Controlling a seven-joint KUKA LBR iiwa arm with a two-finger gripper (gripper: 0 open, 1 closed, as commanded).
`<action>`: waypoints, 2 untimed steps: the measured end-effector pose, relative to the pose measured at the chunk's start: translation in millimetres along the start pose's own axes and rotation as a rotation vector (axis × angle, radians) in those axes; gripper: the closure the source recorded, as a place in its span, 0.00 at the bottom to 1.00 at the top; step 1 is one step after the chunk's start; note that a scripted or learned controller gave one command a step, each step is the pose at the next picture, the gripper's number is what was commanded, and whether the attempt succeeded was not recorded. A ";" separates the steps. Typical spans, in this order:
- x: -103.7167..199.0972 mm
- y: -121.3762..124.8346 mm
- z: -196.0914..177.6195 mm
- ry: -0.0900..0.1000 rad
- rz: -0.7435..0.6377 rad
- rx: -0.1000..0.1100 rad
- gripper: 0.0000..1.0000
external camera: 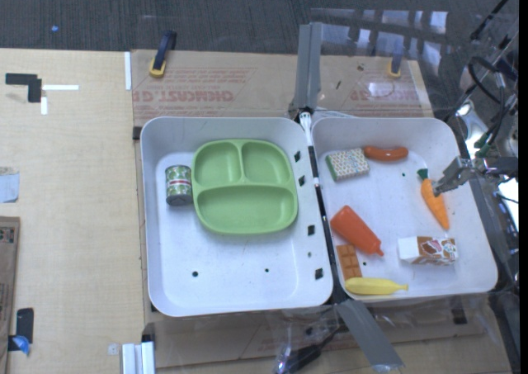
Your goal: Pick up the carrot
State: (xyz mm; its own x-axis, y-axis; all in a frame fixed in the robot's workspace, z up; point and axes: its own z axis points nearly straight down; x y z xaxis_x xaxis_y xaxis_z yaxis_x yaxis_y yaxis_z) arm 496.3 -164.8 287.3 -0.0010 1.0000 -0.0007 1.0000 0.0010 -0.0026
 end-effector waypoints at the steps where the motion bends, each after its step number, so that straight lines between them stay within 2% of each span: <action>1: -56.7 34.1 108.8 0.001 0.105 0.001 0.00; 2: -53.9 51.5 145.9 -0.005 0.129 -0.032 0.00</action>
State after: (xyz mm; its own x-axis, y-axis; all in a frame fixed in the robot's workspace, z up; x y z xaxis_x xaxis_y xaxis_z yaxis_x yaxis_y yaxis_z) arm 547.5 -218.8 141.3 0.1280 0.9918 -0.0044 0.9914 -0.1278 0.0294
